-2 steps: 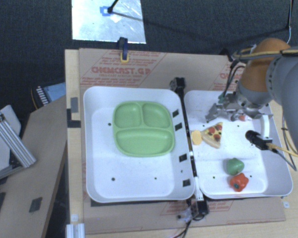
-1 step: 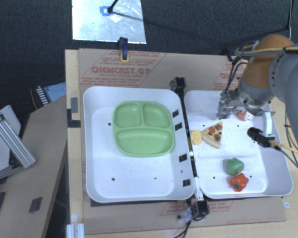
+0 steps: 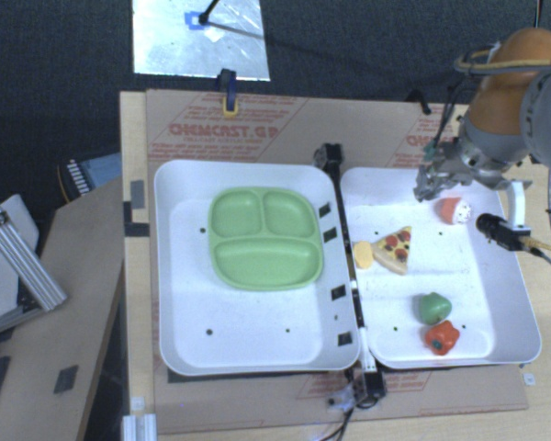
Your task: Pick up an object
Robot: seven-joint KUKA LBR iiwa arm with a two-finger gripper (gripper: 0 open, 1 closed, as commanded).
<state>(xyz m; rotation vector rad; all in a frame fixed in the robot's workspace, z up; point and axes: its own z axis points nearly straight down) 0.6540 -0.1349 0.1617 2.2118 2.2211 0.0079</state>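
The pincer hangs over the right bin's far edge; whether it is wide or narrow cannot be told. A small red-and-white toy lies just beside it, toward the camera.

- Two shallow white plastic bins, side by side
- One pale green divided plate — three compartments
- One toy pizza slice
- One green toy pepper
- One red toy pepper
- One small white-and-red toy

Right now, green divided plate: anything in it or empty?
Empty. The green plate in the left bin shows three bare compartments; the pizza slice and other toys lie in the right bin.
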